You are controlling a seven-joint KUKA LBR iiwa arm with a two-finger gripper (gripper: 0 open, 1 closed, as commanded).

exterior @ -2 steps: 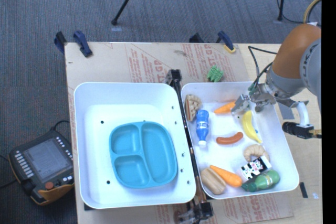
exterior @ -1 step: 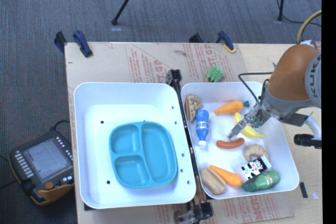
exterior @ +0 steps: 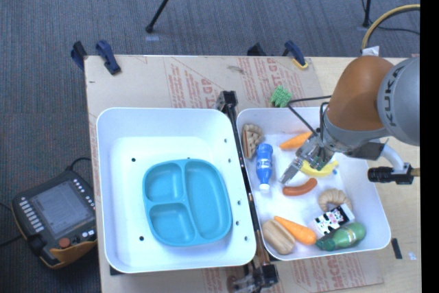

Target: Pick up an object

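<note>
Reaching pincer (exterior: pixel 300 169) above right bin (exterior: pixel 379 206)

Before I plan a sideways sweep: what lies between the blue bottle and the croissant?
In the camera view, a red sausage lies between the blue bottle and the croissant.

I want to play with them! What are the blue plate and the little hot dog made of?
The blue plate looks like smooth plastic: one even turquoise colour, rounded moulded compartments, a soft sheen. The little hot dog is probably toy food of plastic or rubber: its bun is one flat tan colour with a smooth surface. It is too small to tell which.
</note>
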